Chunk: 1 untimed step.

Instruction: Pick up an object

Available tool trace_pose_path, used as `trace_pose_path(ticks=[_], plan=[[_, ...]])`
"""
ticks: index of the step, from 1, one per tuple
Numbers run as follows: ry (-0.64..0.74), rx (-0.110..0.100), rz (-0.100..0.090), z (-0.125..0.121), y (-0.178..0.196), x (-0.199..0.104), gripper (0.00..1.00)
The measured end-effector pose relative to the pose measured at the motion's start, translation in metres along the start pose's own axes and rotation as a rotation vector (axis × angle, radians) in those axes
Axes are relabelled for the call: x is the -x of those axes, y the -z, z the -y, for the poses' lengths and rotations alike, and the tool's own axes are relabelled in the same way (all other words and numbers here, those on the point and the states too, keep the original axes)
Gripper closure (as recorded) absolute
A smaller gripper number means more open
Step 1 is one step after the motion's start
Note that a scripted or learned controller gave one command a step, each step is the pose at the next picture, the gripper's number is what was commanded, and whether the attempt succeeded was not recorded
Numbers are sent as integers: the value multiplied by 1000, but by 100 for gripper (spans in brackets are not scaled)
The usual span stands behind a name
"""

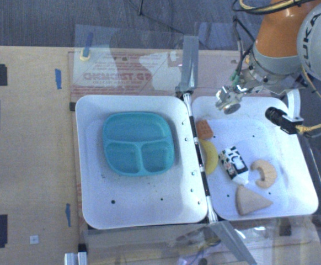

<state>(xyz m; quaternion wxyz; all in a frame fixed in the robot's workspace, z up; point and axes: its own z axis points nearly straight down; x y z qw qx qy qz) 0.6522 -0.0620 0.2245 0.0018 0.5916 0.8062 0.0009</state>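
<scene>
White plastic, two shallow bins side by side on a tan bench: left bin (89, 203) at centre frame, right bin (298, 197) at right of frame. Left bin contents: one teal sectioned plate (139, 143), lying flat in the bin's upper middle. Right bin contents, five loose items: an orange-brown block (204, 129) near the left wall; a yellow banana-shaped piece (209, 156) just below it, along the same wall; a small black-and-white item (233, 162) at mid-bin, identity not legible; a tan ring-shaped piece (266, 173) just to its right; a tan wedge (251, 200) below both, toward the lower edge. Arm: grey with orange band, entering from upper right of frame. Gripper (228, 100) positioned over the upper-left corner of the right bin, near its top rim, well apart from every item; nothing seen between its fingers; whether the jaws stand open or closed cannot be told at this angle. Step in hand, by judgement: approach, no item yet picked. Next move, by judgement: choose a target, the orange-brown block being nearest, bring the gripper over it, descend, then close on it; closeness to the bin wall may hamper the grip.
</scene>
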Motion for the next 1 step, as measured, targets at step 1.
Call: trace_pose_path(ticks=[1], plan=[[-52, 0, 0, -23, 35, -22, 100]])
